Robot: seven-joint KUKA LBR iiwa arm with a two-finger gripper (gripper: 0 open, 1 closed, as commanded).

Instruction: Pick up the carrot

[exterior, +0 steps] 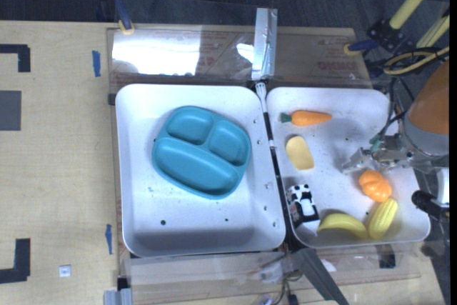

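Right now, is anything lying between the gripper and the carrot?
Nothing visible does. The gripper sits in the right bin, with the carrot up-left of it across bare floor. The pale yellow piece lies below that line.

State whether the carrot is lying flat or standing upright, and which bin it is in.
Lying flat. The carrot rests on its side near the right bin's far edge, green end pointing left.

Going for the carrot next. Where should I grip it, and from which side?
Probably the thick orange middle of the carrot, coming straight down from above. It lies flat and roughly level in the right bin, green top toward the divider, with bare floor on both long sides. Close the gripper across its narrow width.
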